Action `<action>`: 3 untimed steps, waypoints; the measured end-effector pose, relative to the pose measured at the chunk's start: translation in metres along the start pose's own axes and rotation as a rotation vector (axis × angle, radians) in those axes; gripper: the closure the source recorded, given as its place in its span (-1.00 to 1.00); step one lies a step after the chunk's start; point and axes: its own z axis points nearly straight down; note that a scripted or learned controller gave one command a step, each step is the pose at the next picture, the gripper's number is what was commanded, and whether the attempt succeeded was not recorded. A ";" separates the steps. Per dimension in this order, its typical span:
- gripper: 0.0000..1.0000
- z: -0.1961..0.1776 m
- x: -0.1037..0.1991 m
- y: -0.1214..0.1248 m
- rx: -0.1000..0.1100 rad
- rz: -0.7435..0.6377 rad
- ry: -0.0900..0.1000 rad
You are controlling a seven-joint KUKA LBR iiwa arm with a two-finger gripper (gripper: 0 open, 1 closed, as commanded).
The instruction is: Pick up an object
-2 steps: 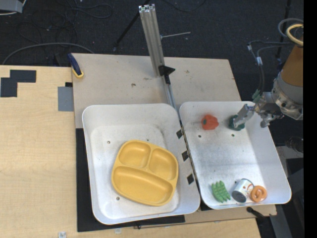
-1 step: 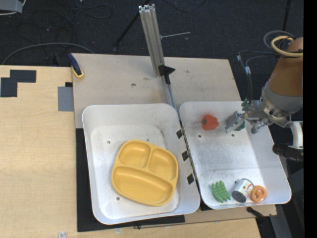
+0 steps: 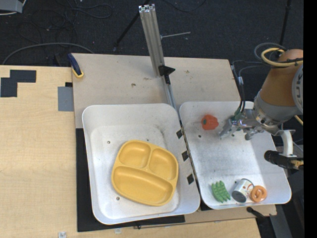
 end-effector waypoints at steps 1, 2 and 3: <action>-1.00 0.050 -0.005 0.006 0.000 0.001 0.000; 1.00 0.037 -0.006 0.007 -0.003 0.003 -0.001; 1.00 -0.010 -0.015 0.009 -0.010 0.002 -0.002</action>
